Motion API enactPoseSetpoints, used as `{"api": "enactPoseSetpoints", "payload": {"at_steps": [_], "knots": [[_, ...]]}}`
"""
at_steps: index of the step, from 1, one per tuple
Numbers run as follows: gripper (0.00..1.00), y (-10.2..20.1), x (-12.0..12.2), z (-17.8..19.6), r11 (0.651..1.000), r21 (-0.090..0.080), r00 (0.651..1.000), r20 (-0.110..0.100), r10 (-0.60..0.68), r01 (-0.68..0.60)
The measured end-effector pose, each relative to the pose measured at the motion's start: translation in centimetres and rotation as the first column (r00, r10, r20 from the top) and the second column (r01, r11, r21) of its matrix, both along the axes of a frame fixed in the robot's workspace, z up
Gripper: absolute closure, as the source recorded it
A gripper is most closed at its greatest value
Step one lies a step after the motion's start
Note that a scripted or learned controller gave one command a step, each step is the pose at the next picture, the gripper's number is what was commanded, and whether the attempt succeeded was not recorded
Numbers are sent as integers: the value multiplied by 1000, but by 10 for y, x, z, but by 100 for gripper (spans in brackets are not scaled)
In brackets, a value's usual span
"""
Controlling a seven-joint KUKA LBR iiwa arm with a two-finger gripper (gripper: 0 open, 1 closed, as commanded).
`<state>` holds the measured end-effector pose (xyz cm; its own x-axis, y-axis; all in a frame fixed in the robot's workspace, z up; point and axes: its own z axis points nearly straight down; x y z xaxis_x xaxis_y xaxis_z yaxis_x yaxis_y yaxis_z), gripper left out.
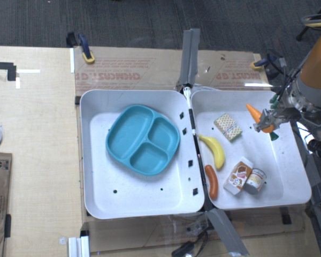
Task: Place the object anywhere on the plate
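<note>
left bin (91, 143): shallow, white, on the surface (32, 143); it holds the plate.
plate (143, 139): blue with three compartments, lying flat near the middle of the left bin, turned at a slant, nothing on it.
right bin (289, 186): white, just beside the left bin, sharing the middle edge.
gripper (267, 123): over the upper right part of the right bin, at the end of the arm that comes in from the right; clenched on the carrot.
carrot (253, 112): orange, tilted, its top end sticking out up and left of the gripper, well apart from the plate.
banana (216, 149): yellow, curved, in the right bin near the middle edge.
sausage (211, 181): reddish, lying along the lower left side of the right bin, below the banana.
patterned block (228, 127): small, pale, speckled, above and right of the banana.
carton (238, 176): small brown and white box, touching the can.
can (255, 180): small, grey, tipped, just right of the carton.
</note>
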<state>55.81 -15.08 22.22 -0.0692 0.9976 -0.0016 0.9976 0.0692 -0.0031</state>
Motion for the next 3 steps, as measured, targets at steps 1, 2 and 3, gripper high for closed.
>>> {"api": "enactPoseSetpoints", "payload": {"at_steps": [1,2,3], "knots": [[100,90,22,-23,1000,1,1000,-1,-17,17],[100,216,47,-32,998,0,998,1,-61,61],[0,215,47,-32,998,0,998,1,-61,61]]}}
